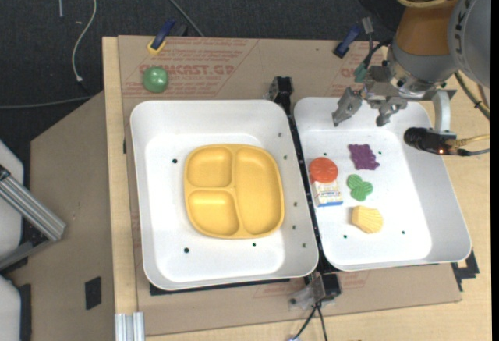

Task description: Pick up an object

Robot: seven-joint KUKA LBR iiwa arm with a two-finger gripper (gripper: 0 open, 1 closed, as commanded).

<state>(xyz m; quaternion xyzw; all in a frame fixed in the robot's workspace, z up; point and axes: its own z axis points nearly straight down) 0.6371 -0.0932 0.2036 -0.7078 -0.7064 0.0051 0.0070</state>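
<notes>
The tool [365, 108] hangs spread and empty over the right bin's [448, 199] far end. The purple toy [362, 156] lies just below it; next comes descending onto it.

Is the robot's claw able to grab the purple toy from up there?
Probably yes. The gripper hangs open over the right bin, and the purple toy lies just below it with nothing on top or between.
</notes>
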